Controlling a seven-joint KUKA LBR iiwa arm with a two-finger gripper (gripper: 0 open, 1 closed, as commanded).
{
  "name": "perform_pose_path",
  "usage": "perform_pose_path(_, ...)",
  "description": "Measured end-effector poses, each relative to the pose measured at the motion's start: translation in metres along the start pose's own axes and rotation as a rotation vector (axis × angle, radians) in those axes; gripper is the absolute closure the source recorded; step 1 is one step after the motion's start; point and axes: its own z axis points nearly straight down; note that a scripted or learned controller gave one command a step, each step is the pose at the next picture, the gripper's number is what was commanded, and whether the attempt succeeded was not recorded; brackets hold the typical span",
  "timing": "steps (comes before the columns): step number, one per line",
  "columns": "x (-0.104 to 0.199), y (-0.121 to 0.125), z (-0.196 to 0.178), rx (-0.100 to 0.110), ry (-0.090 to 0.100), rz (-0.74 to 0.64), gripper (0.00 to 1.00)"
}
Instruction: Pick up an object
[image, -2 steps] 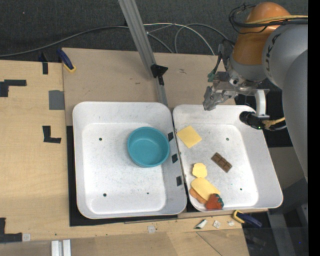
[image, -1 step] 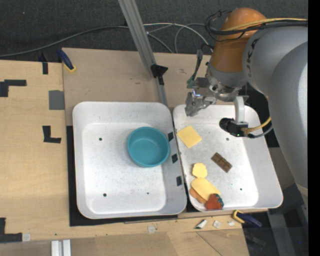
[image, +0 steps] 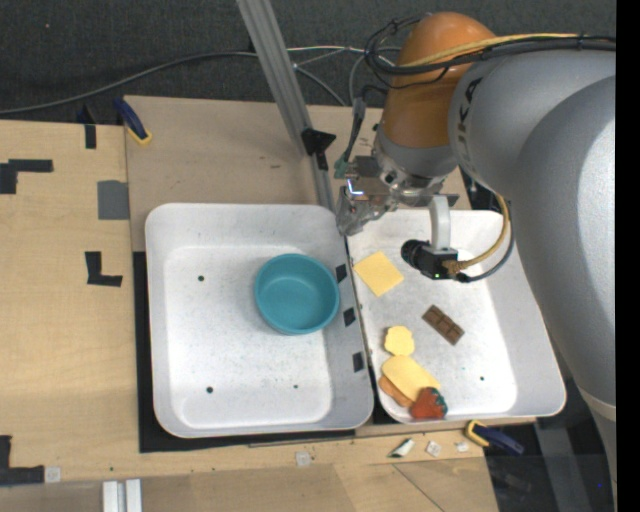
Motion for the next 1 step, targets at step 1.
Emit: perform_pose_path(1, 0.0429, -0.012, -0.0019, 0.001, -0.001, 0.002, 1.0)
